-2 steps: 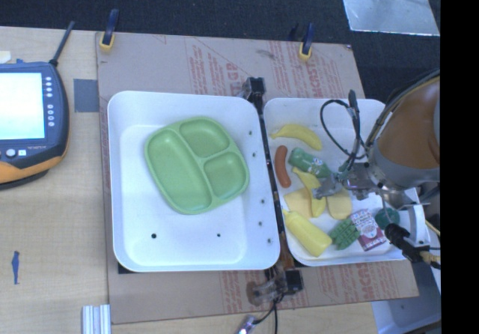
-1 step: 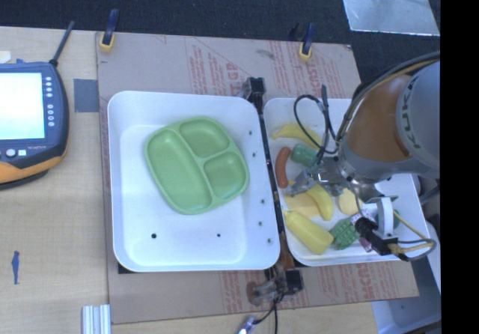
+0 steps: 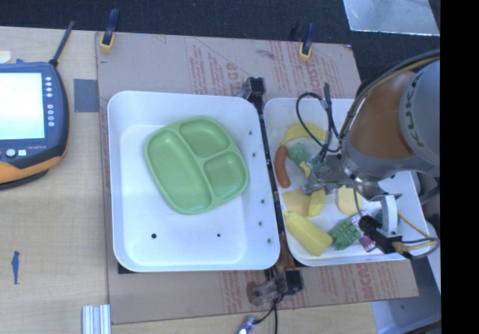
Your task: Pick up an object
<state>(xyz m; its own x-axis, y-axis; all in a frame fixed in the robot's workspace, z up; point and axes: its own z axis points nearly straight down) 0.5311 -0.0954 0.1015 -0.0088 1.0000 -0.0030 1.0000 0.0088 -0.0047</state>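
Cardboard-covered bench (image 3: pixel 187 63), two white bins. We've got the gripper (image 3: pixel 323 174) down among toy food in the right bin (image 3: pixel 404 256); can't tell its pincer state. Green plate (image 3: pixel 196 165) sits left.

My own wrist and arm (image 3: pixel 389 130) cover much of the right bin (image 3: pixel 296 256), so its far right side is hidden from view. The yellow piece (image 3: pixel 305 132) at the back is partly behind my cables. My fingers (image 3: pixel 320 175) are too dark and crowded to make out. The handheld screen (image 3: pixel 26 119) is cut off at the left edge.
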